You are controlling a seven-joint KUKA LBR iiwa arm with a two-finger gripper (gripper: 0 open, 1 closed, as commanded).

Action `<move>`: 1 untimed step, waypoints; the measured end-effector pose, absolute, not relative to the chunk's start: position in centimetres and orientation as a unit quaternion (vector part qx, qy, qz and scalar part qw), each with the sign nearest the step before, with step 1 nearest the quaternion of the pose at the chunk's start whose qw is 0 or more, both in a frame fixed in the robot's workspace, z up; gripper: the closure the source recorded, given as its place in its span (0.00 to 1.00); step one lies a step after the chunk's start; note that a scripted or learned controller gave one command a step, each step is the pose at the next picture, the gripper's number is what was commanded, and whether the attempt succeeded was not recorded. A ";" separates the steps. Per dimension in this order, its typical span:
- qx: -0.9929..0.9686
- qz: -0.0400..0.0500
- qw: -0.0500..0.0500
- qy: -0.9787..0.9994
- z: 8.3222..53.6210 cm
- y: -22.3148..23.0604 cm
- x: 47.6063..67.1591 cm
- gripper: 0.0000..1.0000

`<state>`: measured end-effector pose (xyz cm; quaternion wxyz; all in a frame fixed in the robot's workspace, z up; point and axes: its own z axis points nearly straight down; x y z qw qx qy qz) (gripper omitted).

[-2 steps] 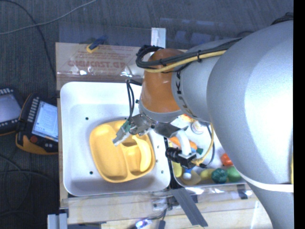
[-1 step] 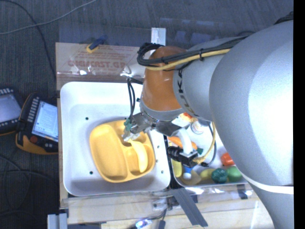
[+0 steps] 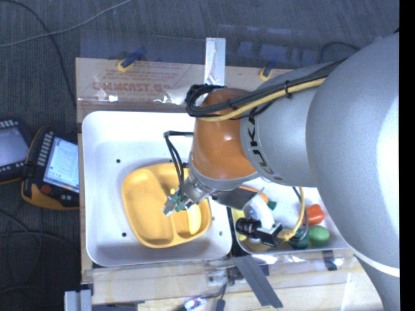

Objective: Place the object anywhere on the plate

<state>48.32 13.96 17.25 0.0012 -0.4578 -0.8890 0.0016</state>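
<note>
The gripper (image 3: 175,204) hangs over the yellow plate (image 3: 146,206) in the left bin (image 3: 104,173). Something small and greenish seems pinched at its tip, though the view is too blurred to tell. Other objects (image 3: 311,229) lie in the right bin.

The gripper (image 3: 174,204) is too small to tell whether anything sits between its tips. Just behind it, the orange wrist band (image 3: 220,138) hides the yellow plate's (image 3: 146,199) right rim. The right bin (image 3: 285,248) is mostly covered by the arm, its toys crowded and indistinct.
</note>
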 end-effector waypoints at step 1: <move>-0.458 0.001 0.002 -0.889 17.2 14.0 48.3 0.00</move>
